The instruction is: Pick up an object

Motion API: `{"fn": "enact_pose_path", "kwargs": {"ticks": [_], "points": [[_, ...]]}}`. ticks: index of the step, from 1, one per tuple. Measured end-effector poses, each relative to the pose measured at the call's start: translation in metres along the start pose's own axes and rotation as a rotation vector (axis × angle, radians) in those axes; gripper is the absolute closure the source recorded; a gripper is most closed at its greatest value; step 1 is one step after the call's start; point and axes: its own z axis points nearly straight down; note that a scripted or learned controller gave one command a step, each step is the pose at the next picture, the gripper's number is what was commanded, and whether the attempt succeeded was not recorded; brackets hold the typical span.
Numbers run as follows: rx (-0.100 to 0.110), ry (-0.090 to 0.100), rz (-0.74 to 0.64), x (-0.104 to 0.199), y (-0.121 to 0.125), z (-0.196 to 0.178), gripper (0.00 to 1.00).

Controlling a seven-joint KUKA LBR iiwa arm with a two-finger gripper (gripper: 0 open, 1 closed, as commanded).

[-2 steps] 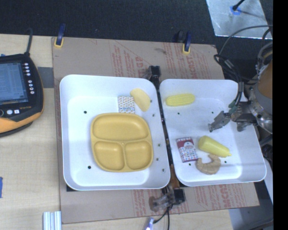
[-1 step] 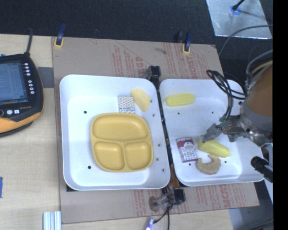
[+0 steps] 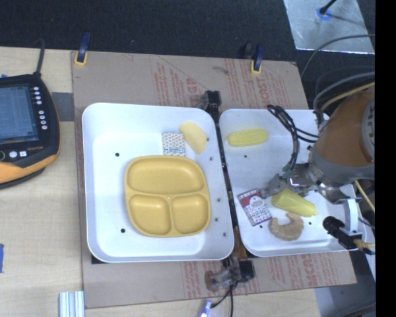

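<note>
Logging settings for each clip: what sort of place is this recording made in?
Likely a robotics lab bench set up for pick trials: two white bins on clamped cardboard, toy food like the yellow divided tray, and a teach pendant beside them.

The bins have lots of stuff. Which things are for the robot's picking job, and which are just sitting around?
For the job: end effector, yellow banana-shaped toy beside it, tan croissant-shaped toy, red packet, corn cob.

Lying about: yellow divided plate, tablet controller, blue clamps.

Floor (image 3: 152, 12): dark carpet, pale sheet at upper right.
Bench (image 3: 33, 236): light wood.
Underlay (image 3: 152, 78): brown cardboard, clamped.
</note>
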Motion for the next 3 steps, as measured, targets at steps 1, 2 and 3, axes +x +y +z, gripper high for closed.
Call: {"fn": "enact_pose_path", "kwargs": {"ticks": [1, 2, 3], "points": [[0.001, -0.002, -0.004, -0.001, 0.0, -0.011, 1.0], [0.001, -0.002, -0.004, -0.001, 0.0, -0.011, 0.0], [-0.001, 0.0, 0.001, 0.0, -0.045, 0.0, 0.0]]}}
